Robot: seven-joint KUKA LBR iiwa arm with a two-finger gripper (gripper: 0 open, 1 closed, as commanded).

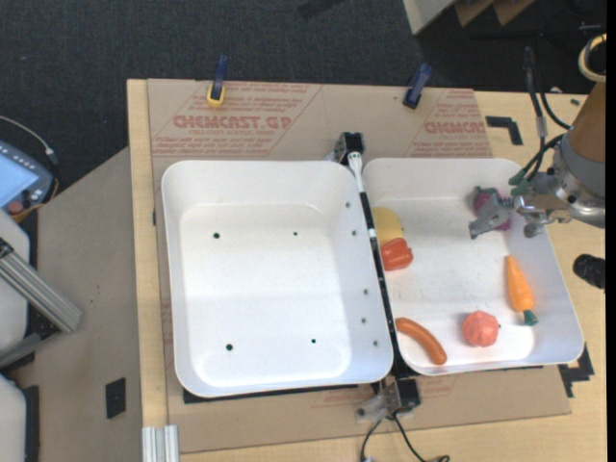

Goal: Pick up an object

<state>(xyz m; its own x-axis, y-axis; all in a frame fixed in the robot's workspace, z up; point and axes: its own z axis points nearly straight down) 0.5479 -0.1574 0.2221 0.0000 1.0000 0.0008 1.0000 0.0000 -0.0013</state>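
Five items lay in the right bin [452, 176]: a purple object [484, 200] beside my hand [493, 221], a carrot [519, 287], a pink ball [480, 328], a sausage [422, 340], and a yellow and red piece [390, 240] against the left wall. I could not tell how far my hand stood apart, nor whether it gripped anything. Risk, as I judged it: my hand closing beside the purple object and nudging it aside, so the lift would come up bare
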